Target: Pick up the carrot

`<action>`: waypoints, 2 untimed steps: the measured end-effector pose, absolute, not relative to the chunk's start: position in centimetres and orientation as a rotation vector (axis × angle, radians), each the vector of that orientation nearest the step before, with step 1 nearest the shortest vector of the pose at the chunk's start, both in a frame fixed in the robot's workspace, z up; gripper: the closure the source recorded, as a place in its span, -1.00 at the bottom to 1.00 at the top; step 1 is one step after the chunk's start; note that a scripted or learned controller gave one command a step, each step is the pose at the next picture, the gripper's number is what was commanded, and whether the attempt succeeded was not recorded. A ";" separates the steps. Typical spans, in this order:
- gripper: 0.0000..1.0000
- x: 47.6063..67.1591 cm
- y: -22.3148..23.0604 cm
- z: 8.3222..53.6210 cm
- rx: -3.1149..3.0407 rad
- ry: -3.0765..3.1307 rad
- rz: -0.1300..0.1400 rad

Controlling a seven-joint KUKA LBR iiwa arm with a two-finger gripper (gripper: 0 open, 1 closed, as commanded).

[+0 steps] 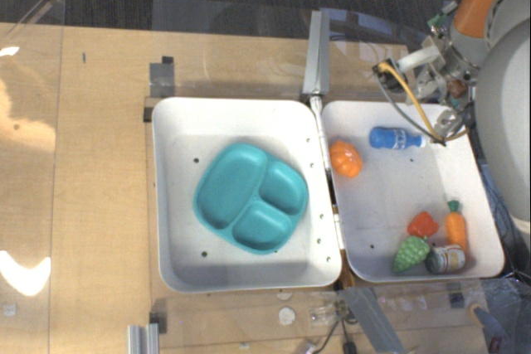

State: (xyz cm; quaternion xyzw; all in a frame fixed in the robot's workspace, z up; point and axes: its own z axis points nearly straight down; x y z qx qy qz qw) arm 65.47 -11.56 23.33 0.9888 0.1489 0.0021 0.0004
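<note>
Item: carrot (456, 230), orange with a small green top, lying lengthwise in the right bin (390, 178) against its right wall. Just beside it: a can (446, 259) at its tip end, a green bumpy fruit (411, 254) and a red piece (422, 224) to its other side. Likely a light, stiff, smooth plastic toy; best taken across its thick middle. Pincer (448, 124) hangs well apart from the carrot, near a blue bottle (397, 138); its opening cannot be told.

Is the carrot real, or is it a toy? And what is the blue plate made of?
The carrot looks like a plastic toy: smooth, evenly bright orange, with a neat green top. The teal divided plate also looks like plastic, moulded in one piece with a soft matte sheen. I can't be certain from looks alone.
</note>
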 end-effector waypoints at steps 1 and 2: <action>-1.00 65.7 -9.4 10.7 3.124 0.345 -0.001; -1.00 63.8 -12.9 23.1 3.097 0.518 0.009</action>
